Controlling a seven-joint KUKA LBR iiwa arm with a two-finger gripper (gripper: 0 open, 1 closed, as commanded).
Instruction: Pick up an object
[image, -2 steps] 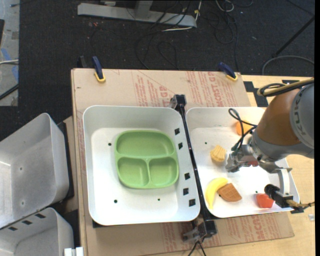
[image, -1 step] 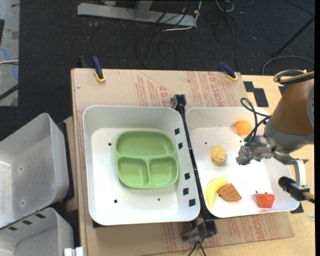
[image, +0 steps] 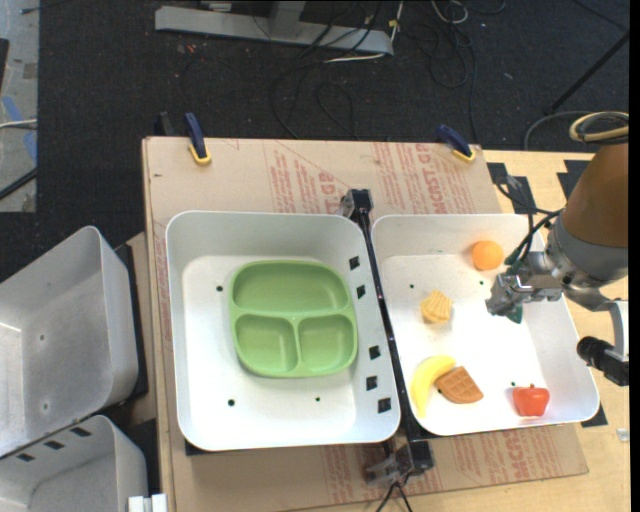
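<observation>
Nearest us in the right white plastic bin (image: 560, 340) lie a red tomato-like toy (image: 531, 400), a brown waffle-shaped piece (image: 460, 386) and a yellow toy banana (image: 429, 379) touching it. Farther in sits a pale yellow ridged block (image: 436, 307), and beyond it a small orange ball (image: 487, 255). The dark two-finger gripper (image: 510, 300) hangs just right of the block, and we cannot tell its grip. The left white bin (image: 195, 330) holds a green divided plastic tray (image: 294, 317).
</observation>
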